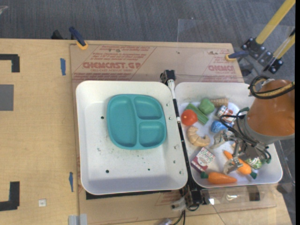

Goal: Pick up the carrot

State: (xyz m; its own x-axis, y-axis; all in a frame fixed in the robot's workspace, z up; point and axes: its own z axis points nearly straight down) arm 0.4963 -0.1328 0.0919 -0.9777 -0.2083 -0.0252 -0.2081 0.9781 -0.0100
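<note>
- Look at the right bin (276, 172). The carrot (221, 177) lies flat near its front edge.
- The gripper (240, 157) hangs inside that bin, above the carrot and a bit to the right. It is near the carrot but not touching it.
- You cannot tell how the gripper is set; wires and small toys hide its tip.
- A small orange toy (243, 166) sits between gripper and carrot.
- Left of the right bin, the left bin (89, 139) holds a teal plate (137, 121).
</note>
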